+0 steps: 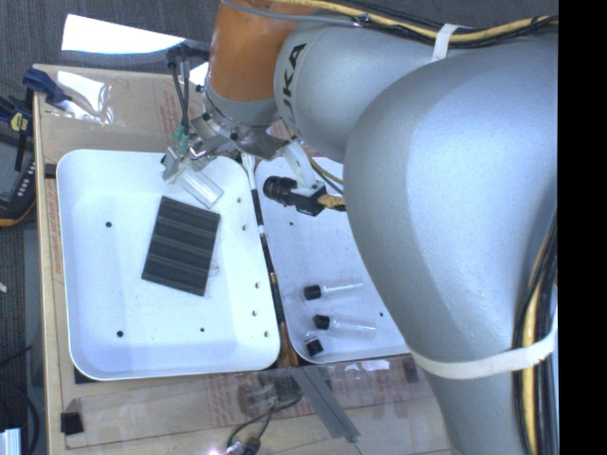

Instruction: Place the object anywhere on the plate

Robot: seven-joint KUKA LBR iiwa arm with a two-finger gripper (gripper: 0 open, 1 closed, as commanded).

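Carrying step, by the look: gripper pinching a clear tube just above the dark ribbed plate. Next: short move down over plate, then release.

Two clear plastic vials with black caps lie in the right white bin, one above the other, with a small black cap-like piece just below them near the bin's front rim. A blue-handled clamp sits at the bench's far left corner.
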